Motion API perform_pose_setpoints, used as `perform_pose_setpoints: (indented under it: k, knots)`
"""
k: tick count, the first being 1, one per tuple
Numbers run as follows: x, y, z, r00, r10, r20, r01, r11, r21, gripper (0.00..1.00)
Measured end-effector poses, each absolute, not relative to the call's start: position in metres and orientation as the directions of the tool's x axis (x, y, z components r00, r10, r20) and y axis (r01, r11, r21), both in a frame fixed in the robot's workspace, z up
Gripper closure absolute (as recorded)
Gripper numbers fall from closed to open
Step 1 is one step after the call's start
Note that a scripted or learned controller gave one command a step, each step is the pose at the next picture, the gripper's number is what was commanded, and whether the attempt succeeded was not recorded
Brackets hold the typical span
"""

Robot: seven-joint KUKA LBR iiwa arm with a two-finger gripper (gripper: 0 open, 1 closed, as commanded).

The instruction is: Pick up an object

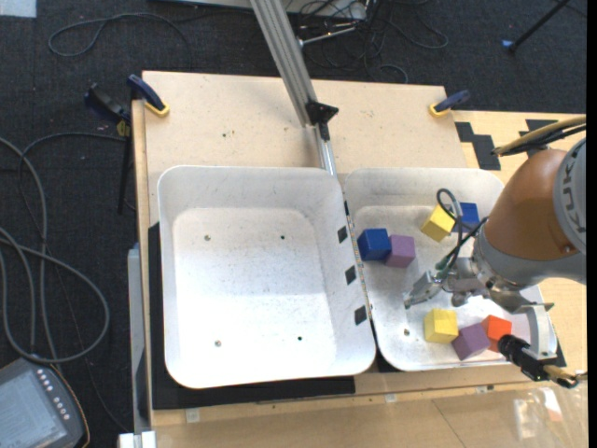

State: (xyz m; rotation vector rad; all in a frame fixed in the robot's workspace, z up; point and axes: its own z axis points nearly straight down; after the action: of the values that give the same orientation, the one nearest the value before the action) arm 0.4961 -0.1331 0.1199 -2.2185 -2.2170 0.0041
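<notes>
Reaching in from the right, the grey arm with its smooth orange band (pixel 532 203) hangs over the right-hand shallow white plastic bin (pixel 392 189), and its metal two-finger gripper (pixel 422 292) points down and leftward just above the speckled bin floor. I cannot tell from this angle how far its tips stand apart, and nothing shows between them.

Small hard-edged blocks lie scattered in that bin. A yellow cube (pixel 440 325) sits just below and right of the gripper, near it but apart. Beside that cube are a purple cube (pixel 471 340) and an orange block (pixel 498 326), close together near the bin's lower right corner. Farther up, a blue cube (pixel 374 244) and a smaller purple cube (pixel 401 249) touch side by side. A second yellow cube (pixel 437 223), tilted, lies by another blue block (pixel 468 215), partly hidden by the arm.

The left-hand white bin (pixel 187 194) has rounded corners and a faintly speckled floor. Both bins rest on the pale wooden bench (pixel 242 119).
</notes>
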Motion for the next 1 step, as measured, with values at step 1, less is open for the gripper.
perform_pose_setpoints:
  k: [1]
  knots:
    - [0.4978,-0.1344,0.1328,0.002,1.000,-0.001,1.000,-0.002,0.002,1.00]
